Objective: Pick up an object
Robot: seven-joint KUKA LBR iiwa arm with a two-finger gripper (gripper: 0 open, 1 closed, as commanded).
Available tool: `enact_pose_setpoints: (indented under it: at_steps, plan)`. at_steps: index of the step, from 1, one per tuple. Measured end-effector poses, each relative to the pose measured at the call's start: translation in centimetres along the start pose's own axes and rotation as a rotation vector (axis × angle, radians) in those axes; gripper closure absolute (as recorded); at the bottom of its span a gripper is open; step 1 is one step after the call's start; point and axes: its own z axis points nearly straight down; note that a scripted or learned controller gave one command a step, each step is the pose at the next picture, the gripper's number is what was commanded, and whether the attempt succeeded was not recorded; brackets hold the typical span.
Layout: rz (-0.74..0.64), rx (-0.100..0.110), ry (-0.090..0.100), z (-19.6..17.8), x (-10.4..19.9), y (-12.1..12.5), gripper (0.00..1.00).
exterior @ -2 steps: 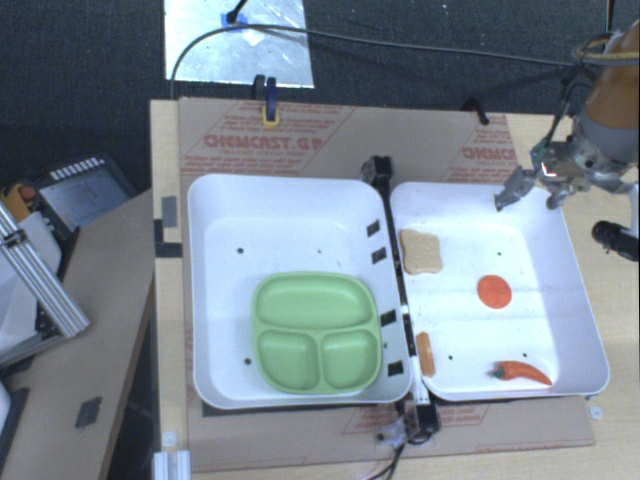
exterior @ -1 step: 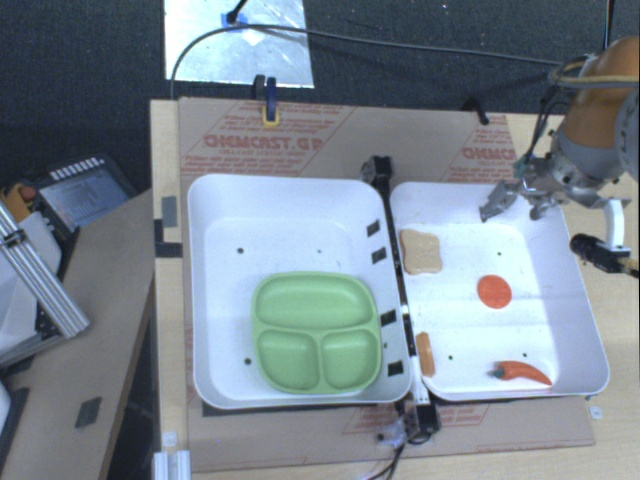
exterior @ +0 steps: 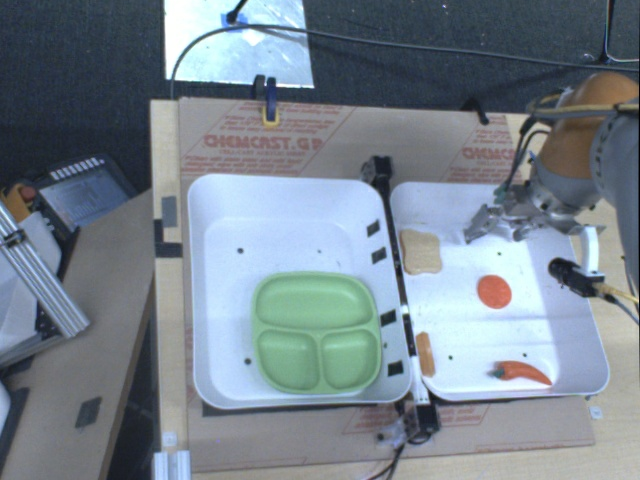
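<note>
Hovering over the right bin, the tool sits near the bread slice. Whether it is apart or together, I cannot tell. A green tray fills the left bin.

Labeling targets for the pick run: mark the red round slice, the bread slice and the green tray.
red round slice (exterior: 494, 291), camera view, centre of its top face
bread slice (exterior: 421, 252), camera view, middle of its tan face
green tray (exterior: 312, 303), camera view, floor of its large upper compartment
</note>
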Motion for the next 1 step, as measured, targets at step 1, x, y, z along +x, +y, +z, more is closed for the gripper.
enact_pose_setpoints:
  at_steps: [1]
  plan:
    - [-0.002, -0.009, -0.003, -1.55, -0.06, 0.28, 1.0]
